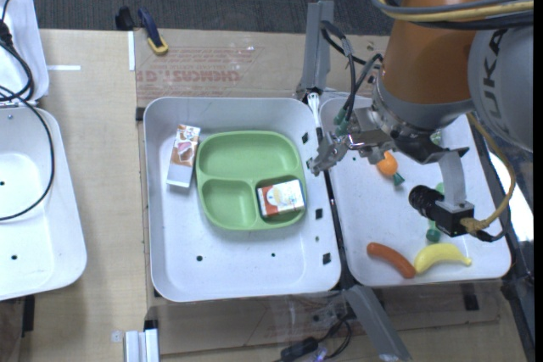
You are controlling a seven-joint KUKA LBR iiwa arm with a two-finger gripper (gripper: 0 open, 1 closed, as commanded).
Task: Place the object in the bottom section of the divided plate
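One small carton (281, 197) flat in the lower right section of the green divided plate (246, 157). Gripper (329, 155) over the bins' shared wall, jaws' state impossible to tell. Lift straight up, avoiding the plate's rim.

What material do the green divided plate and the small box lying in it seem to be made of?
The green divided plate looks like moulded plastic with a matte finish: one even colour, rounded ridges. The small box looks like printed cardboard, perhaps a carton: flat faces, sharp edges, coloured print.
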